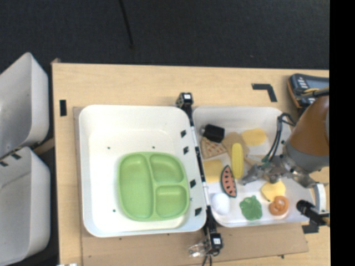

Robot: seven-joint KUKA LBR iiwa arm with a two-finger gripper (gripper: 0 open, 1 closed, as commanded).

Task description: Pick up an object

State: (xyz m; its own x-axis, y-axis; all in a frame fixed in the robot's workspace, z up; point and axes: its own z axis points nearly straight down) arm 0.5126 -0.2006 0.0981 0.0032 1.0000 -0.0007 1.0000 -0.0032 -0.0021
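On the pale wooden counter [122, 85] two shallow white bins sit side by side, held apart by a row of small black clips along their shared wall. The left bin [97, 132] carries a green divided plate [152, 185] lying flat toward its near right corner. The right bin [244, 114] is crowded with toy food: a black block [213, 132] near its far left corner, a waffle piece [213, 147] just beside it, a corn cob [237, 159] standing lengthwise in the middle, a yellow chunk [255, 136] toward the far side, a watermelon slice [228, 181], a white egg [221, 203] at the near left corner, a green broccoli [250, 208], an orange ring [279, 205] and a yellow wedge [273, 190] along the near edge.

The arm [310, 137] comes in over the right edge of that bin, and the tool [260, 172] hangs low among the food, between the corn cob and the yellow wedge. I cannot tell how the tool stands, nor whether anything is caught in it.

Beyond the counter's far edge the floor [194, 21] is dark, with a thin cable across it. White rounded shapes [19, 104] stand off the left edge, and a black and orange device [305, 88] lies at the far right corner.
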